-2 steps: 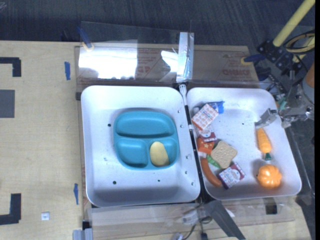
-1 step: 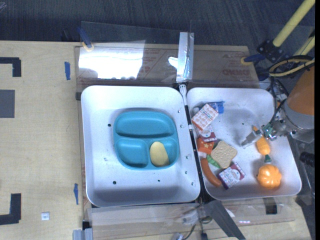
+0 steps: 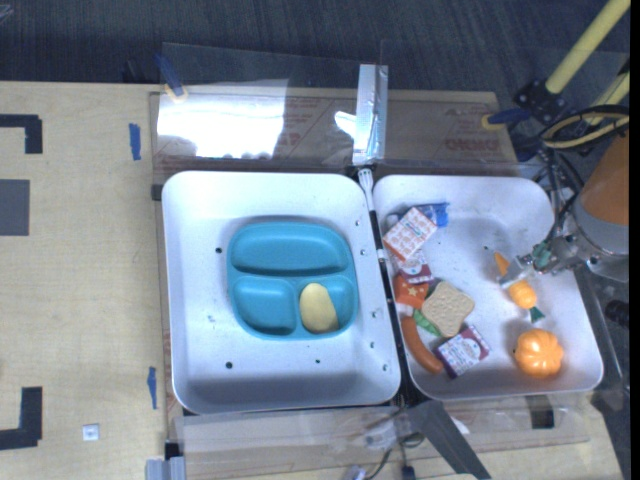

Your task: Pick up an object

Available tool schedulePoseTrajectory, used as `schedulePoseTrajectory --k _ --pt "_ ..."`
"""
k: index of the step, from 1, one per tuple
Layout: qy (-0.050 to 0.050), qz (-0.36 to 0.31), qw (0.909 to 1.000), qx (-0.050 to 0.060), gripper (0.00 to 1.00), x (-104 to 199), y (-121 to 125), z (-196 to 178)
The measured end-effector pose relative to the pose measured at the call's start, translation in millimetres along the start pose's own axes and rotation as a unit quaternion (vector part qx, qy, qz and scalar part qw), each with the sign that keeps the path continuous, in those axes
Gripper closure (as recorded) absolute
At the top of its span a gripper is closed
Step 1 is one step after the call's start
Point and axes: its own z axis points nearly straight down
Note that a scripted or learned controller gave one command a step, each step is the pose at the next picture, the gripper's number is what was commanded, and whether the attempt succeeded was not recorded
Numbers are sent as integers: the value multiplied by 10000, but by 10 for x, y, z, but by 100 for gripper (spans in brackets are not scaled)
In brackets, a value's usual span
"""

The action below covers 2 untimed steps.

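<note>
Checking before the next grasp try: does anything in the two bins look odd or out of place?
Nothing looks spilled or broken. The right bin is cluttered along its left wall; the yellow item sits neatly in the blue tray.

Arm enters from the right edge of the camera view; orange band (image 3: 610,183) visible above the wrist, grey body below it. Wrist angled leftward and down, cables looped above it. Gripper (image 3: 535,260) sits low at the arm's left end, tips pointing left; finger detail too small to resolve.
</note>
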Motion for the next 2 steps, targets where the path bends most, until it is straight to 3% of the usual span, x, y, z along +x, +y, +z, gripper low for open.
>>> schedulePoseTrajectory --k 1,2 --pt "-36 900 9959 10 100 170 107 170" --pt "-32 1084 9941 -27 100 422 1011 -1230"
